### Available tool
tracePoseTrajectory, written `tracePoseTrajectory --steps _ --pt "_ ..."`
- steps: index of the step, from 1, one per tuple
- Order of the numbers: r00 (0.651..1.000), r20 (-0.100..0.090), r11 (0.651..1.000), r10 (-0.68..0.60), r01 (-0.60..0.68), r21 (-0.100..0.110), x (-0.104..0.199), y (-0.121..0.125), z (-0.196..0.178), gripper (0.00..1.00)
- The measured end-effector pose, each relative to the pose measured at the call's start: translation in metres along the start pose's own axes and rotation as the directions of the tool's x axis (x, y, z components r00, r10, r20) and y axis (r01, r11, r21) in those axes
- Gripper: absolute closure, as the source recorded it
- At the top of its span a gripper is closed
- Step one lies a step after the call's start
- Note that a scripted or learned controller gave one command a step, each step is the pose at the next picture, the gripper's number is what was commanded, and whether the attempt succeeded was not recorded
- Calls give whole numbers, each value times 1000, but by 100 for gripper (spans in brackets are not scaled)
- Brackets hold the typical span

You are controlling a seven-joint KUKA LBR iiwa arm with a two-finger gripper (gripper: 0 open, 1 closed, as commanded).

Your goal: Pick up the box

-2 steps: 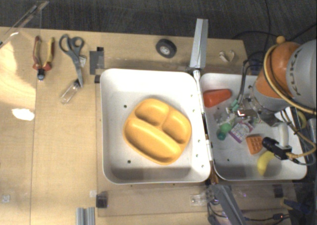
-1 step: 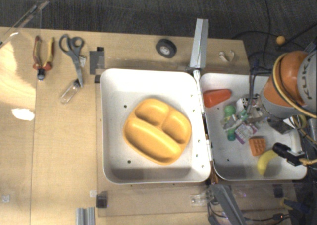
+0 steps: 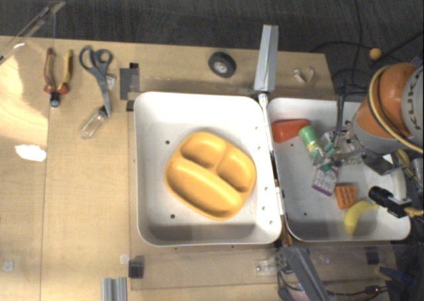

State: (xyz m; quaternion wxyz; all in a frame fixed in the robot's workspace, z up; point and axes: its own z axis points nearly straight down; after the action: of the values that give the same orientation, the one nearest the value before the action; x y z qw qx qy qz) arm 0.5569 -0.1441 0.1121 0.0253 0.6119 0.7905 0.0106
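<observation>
Camera view: claw (image 3: 336, 154) low in right bin (image 3: 298, 227), fingers not clear, open or closed impossible to tell. Box (image 3: 324, 180) just below claw, beside orange block (image 3: 346, 195), banana (image 3: 356, 216) and green bottle (image 3: 309, 139).

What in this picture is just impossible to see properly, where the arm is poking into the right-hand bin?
- Gripper, camera view: too small and cluttered to read its state.
- Small box: print too tiny; whether it is gripped, unclear.
- Arm: cut off by the right edge.
- Yellow item: partly behind dark hardware.
</observation>
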Motion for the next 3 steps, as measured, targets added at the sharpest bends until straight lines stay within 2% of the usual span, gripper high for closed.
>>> tracePoseTrajectory --steps 1,2,3 --pt "993 -29 992 -117 118 37 72 16 -75 100" --pt "972 -32 972 -232 233 32 60 -27 -140 100" --pt "880 -42 880 -473 474 24 101 -36 -148 100"
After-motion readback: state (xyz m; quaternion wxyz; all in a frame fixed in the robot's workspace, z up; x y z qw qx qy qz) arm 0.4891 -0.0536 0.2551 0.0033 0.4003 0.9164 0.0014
